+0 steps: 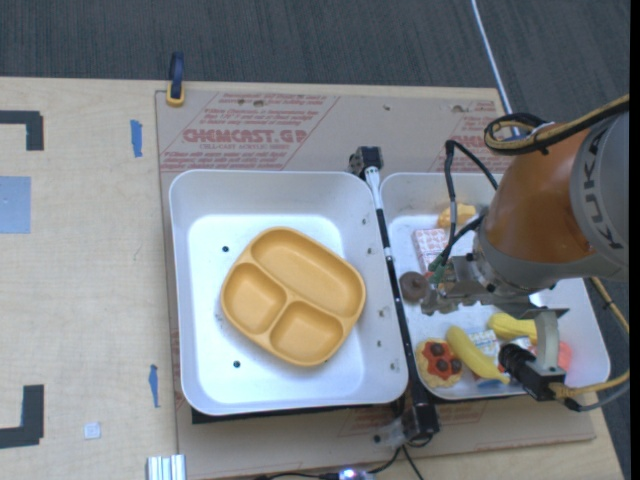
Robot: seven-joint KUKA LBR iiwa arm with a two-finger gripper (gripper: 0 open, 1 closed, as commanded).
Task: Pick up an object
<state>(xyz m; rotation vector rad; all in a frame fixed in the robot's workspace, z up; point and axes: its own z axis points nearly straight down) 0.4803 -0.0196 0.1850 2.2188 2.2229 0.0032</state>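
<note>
Banana is lying in the right bin, beside a pizza toy. Arm is hovering above. Jaw state: cannot tell.

Orange divided plate tilted in left white bin; blue tape on bench.

A yellow-orange tray lies in a white bin; a yellow banana lies beside a red-orange pizza toy under the grey-orange arm.
</note>
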